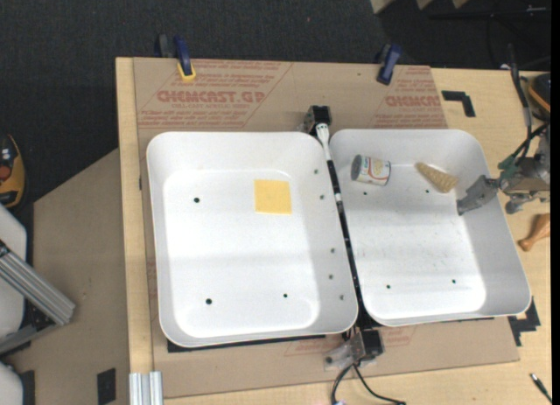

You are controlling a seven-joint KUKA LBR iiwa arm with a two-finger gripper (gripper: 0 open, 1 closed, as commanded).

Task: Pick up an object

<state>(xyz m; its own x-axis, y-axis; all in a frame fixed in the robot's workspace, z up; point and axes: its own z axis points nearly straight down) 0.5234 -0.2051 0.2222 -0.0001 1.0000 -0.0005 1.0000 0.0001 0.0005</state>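
Tan wedge-shaped piece lies in the far part of the right bin, its narrow end pointing toward the bin's back wall and its broad end toward me. It is the object nearest my gripper, which sits low over the right-hand side of that same bin, close to the rim, a little nearer the camera than the wedge and apart from it. From this angle my gripper shows as a grey shape slanting down and inward, and I cannot tell whether it is open or closed; nothing is visibly held in it. To the left of the wedge, near the bin's back left corner, a small cylindrical container lies on its side, pale with a coloured label, well apart from my gripper. The left bin holds a flat yellow square lying in its far half, near the middle and clear of the walls. The two bins sit side by side with their inner rims touching along a dark seam, and a black clip stands at the far end of that seam. Both rest on a brown board printed with red lettering, held at its far edge by two blue clamps, one on the left and one on the right.
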